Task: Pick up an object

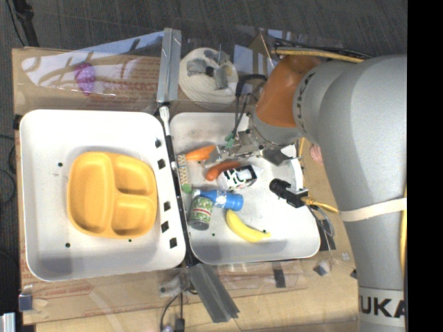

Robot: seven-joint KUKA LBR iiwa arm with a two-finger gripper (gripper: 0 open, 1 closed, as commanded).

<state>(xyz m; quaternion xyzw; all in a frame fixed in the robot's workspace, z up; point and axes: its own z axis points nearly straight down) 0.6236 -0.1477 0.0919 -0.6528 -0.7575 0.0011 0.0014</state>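
nearest on the desk, the right bin holds a banana at its front. just behind that come a green can and a blue bottle, which touch each other. further in lies a black and white packet, then a red stick and a carrot close together. the gripper sits low in this bin, right above the red stick and beside the carrot. whether the jaws are open or closed i cannot tell, and nothing is seen held between them. so the reach looks made, but the grasp and the lift look not yet done; every item rests on the bin floor. the left bin carries a yellow divided plate. beyond both bins sits a coil of rope.
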